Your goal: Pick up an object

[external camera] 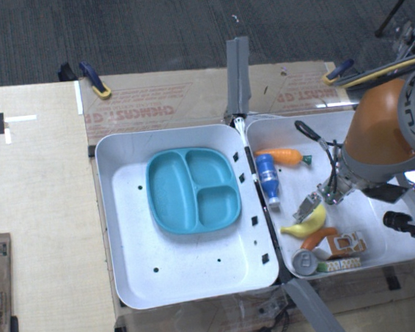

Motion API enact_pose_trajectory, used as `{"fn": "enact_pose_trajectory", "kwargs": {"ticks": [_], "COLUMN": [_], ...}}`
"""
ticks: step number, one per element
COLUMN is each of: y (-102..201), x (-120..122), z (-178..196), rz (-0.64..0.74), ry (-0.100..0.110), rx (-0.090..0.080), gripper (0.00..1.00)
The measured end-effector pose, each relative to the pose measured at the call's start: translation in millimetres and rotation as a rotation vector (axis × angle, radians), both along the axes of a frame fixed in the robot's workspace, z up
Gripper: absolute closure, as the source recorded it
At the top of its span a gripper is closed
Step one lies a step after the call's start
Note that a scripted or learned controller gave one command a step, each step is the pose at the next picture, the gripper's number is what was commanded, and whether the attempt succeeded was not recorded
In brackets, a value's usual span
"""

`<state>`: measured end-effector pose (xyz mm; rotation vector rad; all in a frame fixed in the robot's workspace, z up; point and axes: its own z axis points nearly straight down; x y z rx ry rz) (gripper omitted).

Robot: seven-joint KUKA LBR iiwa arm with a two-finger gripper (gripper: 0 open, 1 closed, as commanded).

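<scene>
We've got the gripper (309,207) low in the right bin (350,121), right by the banana (307,222). Can't tell jaw state or any grasp, so pick + lift prob. still left.

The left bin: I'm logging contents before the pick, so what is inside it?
Inside the left bin lies a teal divided plate, flat, with nothing visible in its three compartments. Small dark marks dot the bin floor around it. The floor beneath the plate is covered and cannot be seen.
</scene>
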<state>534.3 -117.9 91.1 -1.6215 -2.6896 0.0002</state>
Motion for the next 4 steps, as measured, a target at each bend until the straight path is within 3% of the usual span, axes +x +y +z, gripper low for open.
{"fn": "enact_pose_trajectory", "kwargs": {"ticks": [1,2,3,4], "y": [-1.4,-1.3,14.3,53.1], "x": [0.3,0.3,-11.6,-8.6], "z": [9.0,9.1,0.4,100.2], "rz": [-0.005,-0.004,0.007,-0.205], "ry": [-0.001,-0.001,0.0,-0.001], "rx": [0.0,-0.001,-0.001,-0.002], "gripper": [1.0,0.0,0.0,0.0]}}
